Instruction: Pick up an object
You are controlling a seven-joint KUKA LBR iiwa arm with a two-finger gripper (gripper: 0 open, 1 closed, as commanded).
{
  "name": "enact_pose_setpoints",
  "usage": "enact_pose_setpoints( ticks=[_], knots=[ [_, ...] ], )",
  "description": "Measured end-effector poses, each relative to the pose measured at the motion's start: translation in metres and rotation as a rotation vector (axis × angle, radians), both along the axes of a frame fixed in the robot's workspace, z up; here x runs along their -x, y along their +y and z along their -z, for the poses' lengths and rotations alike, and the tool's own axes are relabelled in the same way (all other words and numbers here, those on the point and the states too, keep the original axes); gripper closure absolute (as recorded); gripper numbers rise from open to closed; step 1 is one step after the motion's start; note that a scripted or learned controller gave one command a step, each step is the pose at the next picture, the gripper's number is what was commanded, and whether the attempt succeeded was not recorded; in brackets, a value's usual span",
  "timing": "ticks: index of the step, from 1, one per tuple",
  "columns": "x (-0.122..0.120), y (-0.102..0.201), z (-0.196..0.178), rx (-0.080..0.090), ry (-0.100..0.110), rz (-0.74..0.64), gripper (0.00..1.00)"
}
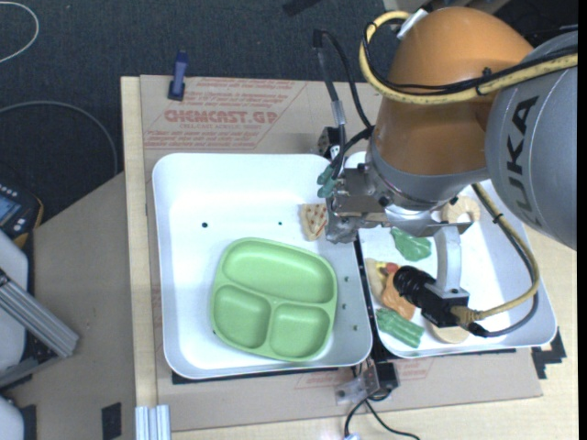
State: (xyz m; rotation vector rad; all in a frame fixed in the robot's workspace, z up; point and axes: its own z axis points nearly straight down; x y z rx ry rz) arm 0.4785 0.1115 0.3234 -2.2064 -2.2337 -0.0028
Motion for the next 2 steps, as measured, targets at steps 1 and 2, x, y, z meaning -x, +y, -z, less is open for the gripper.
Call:
enact_pose_setpoints(
  ticks=[1,2],
  knots=[
    [-0.002,0.000,-0.127,-0.002,-0.016,0.009,1.00],
    [0.000,-0.086,-0.035,0.005,0.008,0.021,1.00]
  ],
)
